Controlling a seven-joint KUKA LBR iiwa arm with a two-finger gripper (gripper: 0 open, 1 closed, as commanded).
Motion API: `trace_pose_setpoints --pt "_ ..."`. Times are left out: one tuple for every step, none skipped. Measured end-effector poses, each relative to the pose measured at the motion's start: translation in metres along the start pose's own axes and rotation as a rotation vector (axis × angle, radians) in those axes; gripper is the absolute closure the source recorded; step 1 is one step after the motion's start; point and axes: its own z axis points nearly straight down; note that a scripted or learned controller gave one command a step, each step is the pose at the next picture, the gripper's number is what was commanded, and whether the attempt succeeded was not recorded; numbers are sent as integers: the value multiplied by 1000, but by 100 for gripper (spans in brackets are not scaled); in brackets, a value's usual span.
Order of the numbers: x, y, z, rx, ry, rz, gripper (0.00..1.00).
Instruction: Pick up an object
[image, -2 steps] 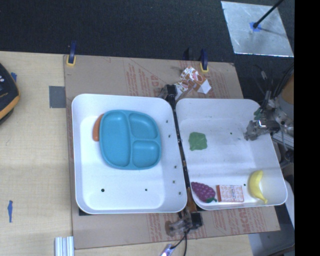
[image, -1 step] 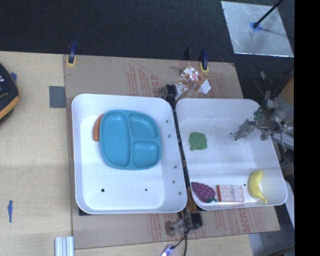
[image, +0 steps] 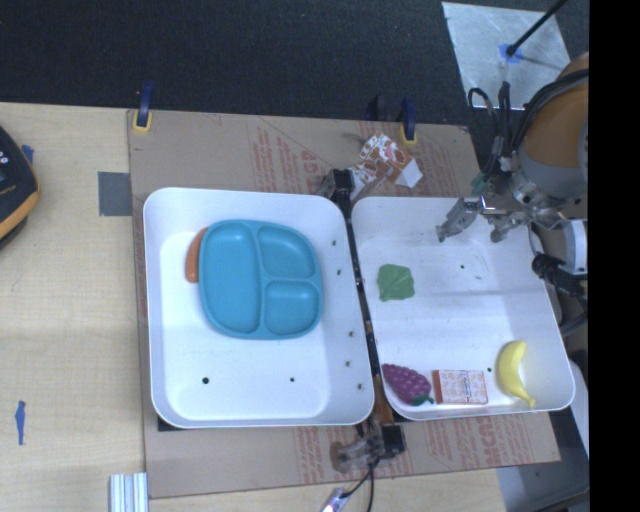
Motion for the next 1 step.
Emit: trace_pose_setpoints --pt "-1 0 -11 1 -1 -5 100"
